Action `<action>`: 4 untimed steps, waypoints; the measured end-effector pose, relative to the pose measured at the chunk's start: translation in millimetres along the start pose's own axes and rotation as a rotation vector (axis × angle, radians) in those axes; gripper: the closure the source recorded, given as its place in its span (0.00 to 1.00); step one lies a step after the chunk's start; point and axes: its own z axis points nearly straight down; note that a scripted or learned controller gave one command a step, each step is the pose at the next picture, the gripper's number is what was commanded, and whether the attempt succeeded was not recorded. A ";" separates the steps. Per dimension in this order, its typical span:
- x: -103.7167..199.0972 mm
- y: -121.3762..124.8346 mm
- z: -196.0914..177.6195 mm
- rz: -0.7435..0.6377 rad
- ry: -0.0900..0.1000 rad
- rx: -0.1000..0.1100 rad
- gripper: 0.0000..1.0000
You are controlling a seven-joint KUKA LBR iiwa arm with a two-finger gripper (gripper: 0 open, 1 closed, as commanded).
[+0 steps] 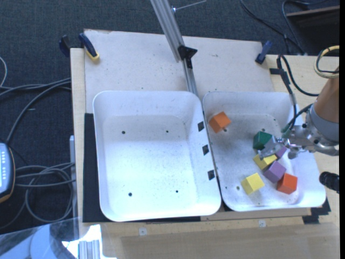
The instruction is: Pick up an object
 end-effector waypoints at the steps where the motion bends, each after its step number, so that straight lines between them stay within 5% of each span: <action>1: 1.4 -0.2 63.5 0.000 0.000 0.002 0.00; 2: 1.1 2.3 49.0 0.000 -0.003 -0.010 1.00; 4: 4.3 7.9 -40.5 -0.002 -0.005 -0.012 1.00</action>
